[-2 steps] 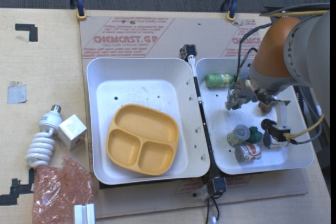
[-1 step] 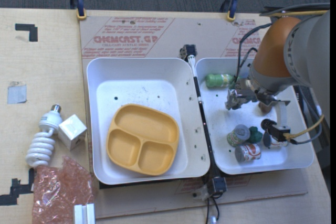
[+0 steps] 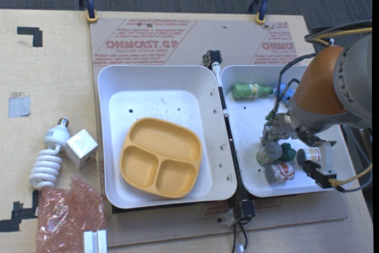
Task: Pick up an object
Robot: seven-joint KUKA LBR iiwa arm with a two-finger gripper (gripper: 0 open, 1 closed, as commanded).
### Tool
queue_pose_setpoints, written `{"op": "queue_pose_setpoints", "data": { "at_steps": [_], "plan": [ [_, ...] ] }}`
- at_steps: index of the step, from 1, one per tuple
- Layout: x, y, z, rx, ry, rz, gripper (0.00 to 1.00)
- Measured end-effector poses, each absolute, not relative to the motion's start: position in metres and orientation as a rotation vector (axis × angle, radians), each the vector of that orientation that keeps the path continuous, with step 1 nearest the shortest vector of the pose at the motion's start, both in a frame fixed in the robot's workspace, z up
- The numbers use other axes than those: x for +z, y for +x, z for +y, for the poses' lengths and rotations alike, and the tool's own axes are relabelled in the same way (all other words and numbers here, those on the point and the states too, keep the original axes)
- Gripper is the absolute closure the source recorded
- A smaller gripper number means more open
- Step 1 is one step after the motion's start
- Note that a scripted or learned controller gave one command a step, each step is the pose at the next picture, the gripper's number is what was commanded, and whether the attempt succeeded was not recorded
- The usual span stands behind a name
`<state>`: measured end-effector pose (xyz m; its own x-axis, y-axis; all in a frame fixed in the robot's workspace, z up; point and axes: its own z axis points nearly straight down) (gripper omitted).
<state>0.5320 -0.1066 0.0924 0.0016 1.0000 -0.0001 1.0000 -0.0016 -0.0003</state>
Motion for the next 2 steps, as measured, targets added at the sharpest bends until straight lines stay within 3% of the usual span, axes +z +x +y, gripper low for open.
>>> {"op": "queue_pose_setpoints", "data": {
  "at_steps": [1, 2],
  "plan": [
    [0.0924, 0.4775, -0.0943, 0.0, -2.224, -2.219, 0.0],
    [0.1023, 0.479, -0.0948, -0.003, -2.227, -2.219, 1.0]
  ]
}}
